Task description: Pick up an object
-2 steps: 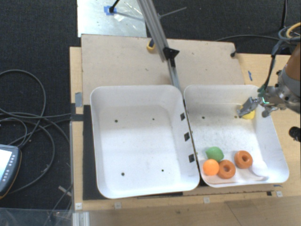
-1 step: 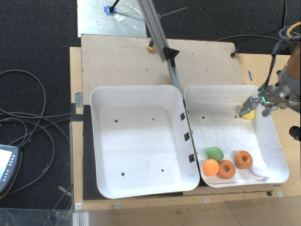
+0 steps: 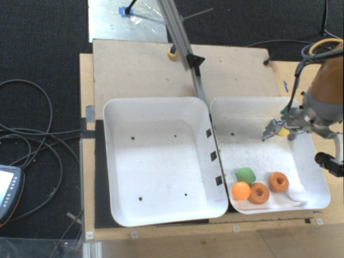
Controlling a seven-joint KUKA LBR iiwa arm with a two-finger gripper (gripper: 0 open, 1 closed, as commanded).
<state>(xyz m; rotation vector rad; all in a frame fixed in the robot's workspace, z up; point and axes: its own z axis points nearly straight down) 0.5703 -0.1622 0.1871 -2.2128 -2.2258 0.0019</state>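
2 bins side by side on bench (image 3: pixel 140 63). Left bin (image 3: pixel 115 144), right bin (image 3: pixel 317 190). Right bin front: ball (image 3: pixel 241 190) left, ring (image 3: pixel 258 193) just beside it, 2nd ring (image 3: pixel 278 181) further right, lump (image 3: pixel 245 174) behind ball. Tool (image 3: pixel 277 129) above right bin's back half.

The arm (image 3: pixel 327 85) wears a broad orange band over a rounded grey wrist housing. A black cable (image 3: pixel 294 85) and a yellowish hose (image 3: pixel 322 44) loop along its upper side. Its claw (image 3: pixel 275 129) is bare silvery metal, and a black fitting (image 3: pixel 329 163) sits at five o'clock from it.
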